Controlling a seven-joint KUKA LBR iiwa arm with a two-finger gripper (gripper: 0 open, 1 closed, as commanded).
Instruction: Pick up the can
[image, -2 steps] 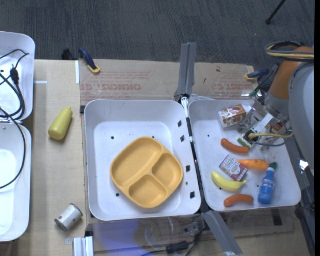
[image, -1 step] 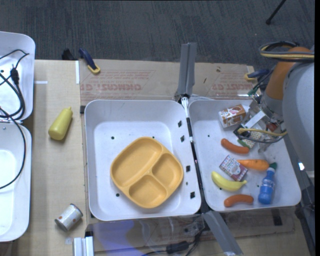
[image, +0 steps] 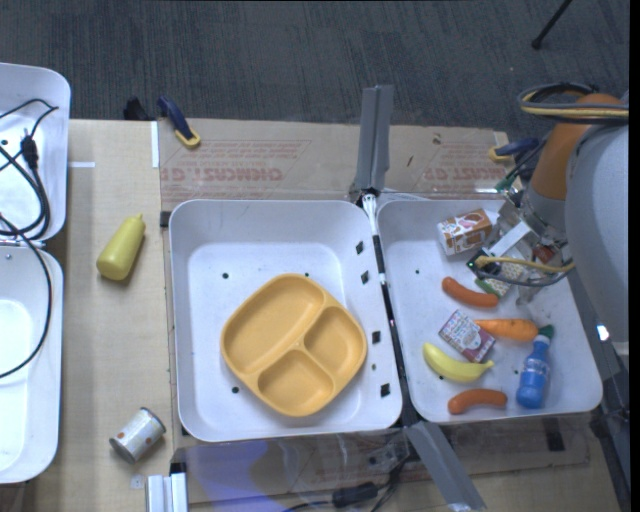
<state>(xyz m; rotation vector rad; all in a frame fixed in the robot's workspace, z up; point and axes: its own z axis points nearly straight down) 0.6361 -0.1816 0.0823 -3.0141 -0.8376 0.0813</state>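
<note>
The can (image: 137, 433) is small and silver with a label. It lies on its side on the bare bench, outside the bins, off the left bin's front left corner. My gripper (image: 515, 280) hangs low over the back right part of the right bin (image: 415, 400), between a small carton (image: 465, 232) and an orange sausage (image: 470, 292). It is far from the can, and I see nothing held in it.
A yellow divided plate (image: 293, 343) lies in the left bin (image: 185, 300). The right bin also holds a carrot (image: 508, 328), a pink packet (image: 466, 335), a banana (image: 456, 364), a blue bottle (image: 534, 372) and another sausage (image: 477, 401). A yellow squeeze bottle (image: 121, 248) lies on the bench at left.
</note>
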